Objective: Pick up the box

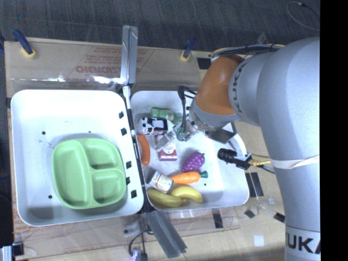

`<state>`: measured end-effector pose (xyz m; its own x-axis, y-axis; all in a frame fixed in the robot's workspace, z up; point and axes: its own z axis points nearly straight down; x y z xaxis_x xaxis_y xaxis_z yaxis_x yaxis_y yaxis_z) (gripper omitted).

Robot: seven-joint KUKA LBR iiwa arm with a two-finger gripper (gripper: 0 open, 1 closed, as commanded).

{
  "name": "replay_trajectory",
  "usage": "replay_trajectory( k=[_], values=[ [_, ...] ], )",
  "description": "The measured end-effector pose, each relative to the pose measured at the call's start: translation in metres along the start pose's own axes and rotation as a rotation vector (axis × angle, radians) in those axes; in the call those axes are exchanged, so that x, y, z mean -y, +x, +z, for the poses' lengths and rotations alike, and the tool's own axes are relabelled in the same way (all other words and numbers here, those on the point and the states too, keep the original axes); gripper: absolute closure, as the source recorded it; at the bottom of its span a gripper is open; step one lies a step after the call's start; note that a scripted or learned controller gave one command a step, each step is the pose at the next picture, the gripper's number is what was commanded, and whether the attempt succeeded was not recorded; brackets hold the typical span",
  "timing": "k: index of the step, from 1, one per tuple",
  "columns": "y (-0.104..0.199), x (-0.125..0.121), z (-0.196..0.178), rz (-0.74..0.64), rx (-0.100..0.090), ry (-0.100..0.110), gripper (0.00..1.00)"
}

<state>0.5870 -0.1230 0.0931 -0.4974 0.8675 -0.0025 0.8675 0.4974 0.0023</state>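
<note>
Box [168,153]: small, flat, white top part with a dark red lower panel, lying near the middle of the right bin [231,192]. It sits just below the gripper [182,132]. Whether the gripper touches the box cannot be told, nor how far it is open; nothing visibly held.

Around the box: purple grapes [193,160] just to its right; an orange sausage-like piece [144,149] to its left, along the bin wall. Below it, a carrot [185,177], a small white-labelled jar [161,182] and two bananas [174,196]. Above it, a green bottle [162,113] and a black-and-white toy [147,125], close to the gripper.

Left bin [30,113] holds a green divided tray [89,172]. Grey arm with an orange band [217,88] overhangs the right bin's far side.
</note>
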Motion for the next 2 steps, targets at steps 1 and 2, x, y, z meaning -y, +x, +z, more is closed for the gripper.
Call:
replay_trajectory(
  k=[1, 2],
  values=[
    [0.001, -0.002, -0.01, -0.006, 0.001, -0.001, 1.0],
    [-0.027, 0.01, -0.022, -0.061, -0.002, 0.003, 1.0]
  ],
)
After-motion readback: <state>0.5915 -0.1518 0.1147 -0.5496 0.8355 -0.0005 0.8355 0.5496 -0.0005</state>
